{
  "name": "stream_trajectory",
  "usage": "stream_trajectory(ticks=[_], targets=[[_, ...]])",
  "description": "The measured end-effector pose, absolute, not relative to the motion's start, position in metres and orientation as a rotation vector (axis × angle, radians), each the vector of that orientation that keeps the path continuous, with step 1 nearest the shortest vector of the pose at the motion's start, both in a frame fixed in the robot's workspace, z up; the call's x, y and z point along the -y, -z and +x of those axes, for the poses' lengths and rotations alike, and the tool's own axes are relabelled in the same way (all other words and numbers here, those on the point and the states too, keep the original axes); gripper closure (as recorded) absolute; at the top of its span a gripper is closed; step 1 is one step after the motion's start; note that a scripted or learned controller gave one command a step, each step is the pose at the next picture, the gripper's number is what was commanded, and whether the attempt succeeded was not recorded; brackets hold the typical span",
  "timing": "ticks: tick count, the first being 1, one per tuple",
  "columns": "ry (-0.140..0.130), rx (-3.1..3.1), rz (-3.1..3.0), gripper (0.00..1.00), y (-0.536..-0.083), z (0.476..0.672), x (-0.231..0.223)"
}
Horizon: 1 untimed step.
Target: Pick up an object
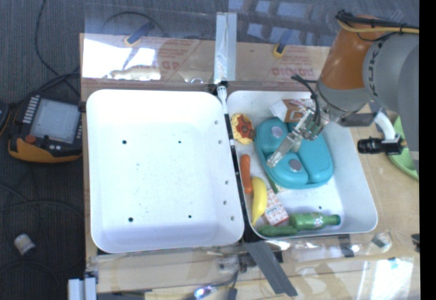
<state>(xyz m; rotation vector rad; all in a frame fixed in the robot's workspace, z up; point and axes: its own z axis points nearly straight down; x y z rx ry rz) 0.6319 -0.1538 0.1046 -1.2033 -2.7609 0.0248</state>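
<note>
Right bin (364, 206): end effector (283, 151) seemingly touching teal toy (310, 159)

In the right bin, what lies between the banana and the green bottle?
In the camera view, a small red-and-white packet lies between the banana and the green bottle, touching or nearly touching both.

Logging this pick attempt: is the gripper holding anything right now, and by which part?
It cannot be told. The gripper sits low over the teal toy in the right bin, but the view does not show anything between the jaws.
</note>
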Motion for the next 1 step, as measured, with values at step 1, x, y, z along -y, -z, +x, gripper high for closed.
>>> stream_trajectory(ticks=[1], targets=[[0.0,3.021,-0.864,0.0,-0.1784,0.5381,0.1421]])
